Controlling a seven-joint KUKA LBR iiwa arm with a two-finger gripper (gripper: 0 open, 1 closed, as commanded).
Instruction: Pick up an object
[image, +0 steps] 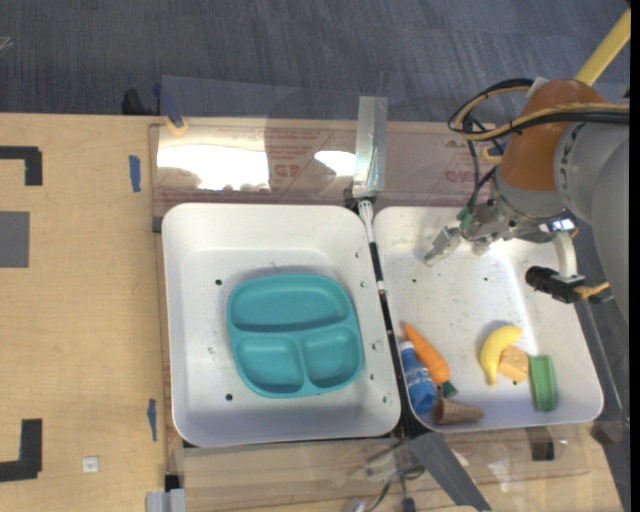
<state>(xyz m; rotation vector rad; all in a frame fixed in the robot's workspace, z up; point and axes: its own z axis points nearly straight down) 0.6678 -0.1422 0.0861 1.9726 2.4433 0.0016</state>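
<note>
Camera view shows your two-finger gripper (437, 246) hovering near the right white bin's (470, 300) far-left corner, fingers parted and holding nothing. The yellow plastic banana (494, 350), orange carrot (427, 353) and green block (542, 382) cluster along the near edge; crowding there could cause a glancing, failed grasp.

A matt teal plastic tray (293, 333) is lying in the glossy white plastic bin (190, 240) left of the metal gripper (440, 245). Below the gripper, a smooth yellow banana (494, 346) and shiny orange carrot (430, 356) are looking like plastic. Pale wood bench (80, 300) is showing matt.
</note>
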